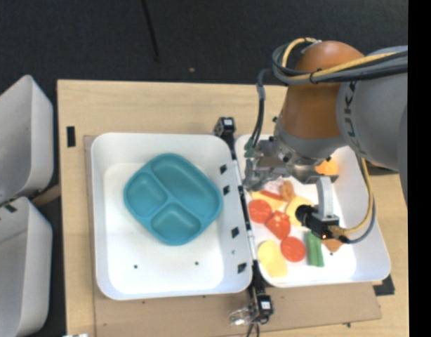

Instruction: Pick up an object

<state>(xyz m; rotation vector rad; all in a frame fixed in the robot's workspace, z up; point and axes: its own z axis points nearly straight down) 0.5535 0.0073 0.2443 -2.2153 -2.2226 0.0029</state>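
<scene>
At the near edge of the bench [166, 316] two white bins sit side by side, their rims meeting down the middle. The things to pick are all in the right bin [366, 262]. Nearest the front, a yellow piece [272, 257] lies by the inner wall. A red disc [293, 248] touches it on the right, and a green stick [314, 250] is just beside that. A little farther back a red piece [278, 224] and an orange-red round [260, 210] lie close together, with a second yellow bit [297, 205] to their right. Behind them is a small orange piece [288, 188]. All of these rest on the bin floor.

In the left bin [117, 276] a teal plate [173, 197] with three compartments lies near the middle, turned cornerwise to the walls.

The gripper [261, 176] hangs low over the far inner part of the right bin, hard by the shared wall and just behind the orange-red round. Whether it is spread or pressed together I cannot tell, as the wrist covers it from above. Another orange bit [329, 166] peeps out at the arm's right side, partly hidden.

Farther still the arm [321, 83] rises, orange band and then grey, reaching in from the right. Beyond the bench lies a dark floor [131, 27].
</scene>
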